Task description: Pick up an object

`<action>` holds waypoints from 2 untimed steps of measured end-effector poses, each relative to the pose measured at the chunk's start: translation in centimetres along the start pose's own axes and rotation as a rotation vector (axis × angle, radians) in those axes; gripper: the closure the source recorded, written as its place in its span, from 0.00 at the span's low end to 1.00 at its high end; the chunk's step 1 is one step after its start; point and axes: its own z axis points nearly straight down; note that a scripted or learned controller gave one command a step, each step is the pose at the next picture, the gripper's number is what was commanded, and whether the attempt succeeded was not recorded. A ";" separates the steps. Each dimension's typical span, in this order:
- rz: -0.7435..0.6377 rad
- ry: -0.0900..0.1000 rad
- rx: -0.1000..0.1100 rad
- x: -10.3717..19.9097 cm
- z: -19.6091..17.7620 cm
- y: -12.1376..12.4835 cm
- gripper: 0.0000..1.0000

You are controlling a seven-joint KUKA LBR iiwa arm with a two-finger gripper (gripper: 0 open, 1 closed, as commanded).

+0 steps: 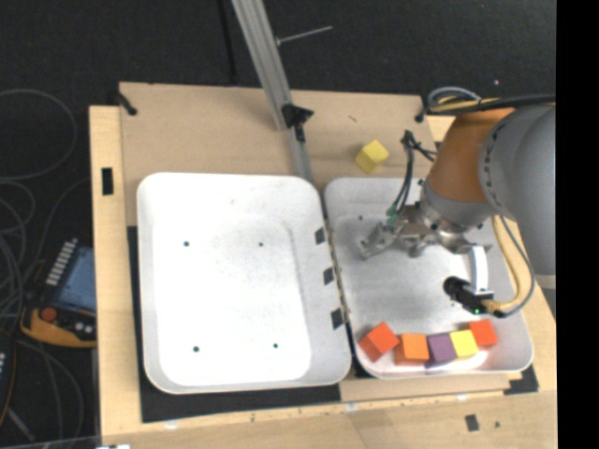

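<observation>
Along the near wall of the right bin (pixel 348 204) lies a row of blocks: a red-orange block (pixel 378 340), an orange block (pixel 412 347), a purple block (pixel 440 348), a yellow block (pixel 464 344) and a small red block (pixel 485 333). My gripper (pixel 375 241) hangs low over the far left part of that bin, well apart from the row. I see nothing held in it. The grey arm with its orange band (pixel 463 162) reaches in from the right.
A second yellow block (pixel 372 155) sits on the bench beyond the right bin, outside it. The left bin (pixel 150 251) lies beside it. A slanted metal pole (pixel 267 59) rises at the back. Cables run along the arm.
</observation>
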 end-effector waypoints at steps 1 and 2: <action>0.000 -0.001 -0.010 -1.4 -0.5 6.8 0.00; 0.007 -0.004 -0.011 -6.3 -12.3 4.3 0.00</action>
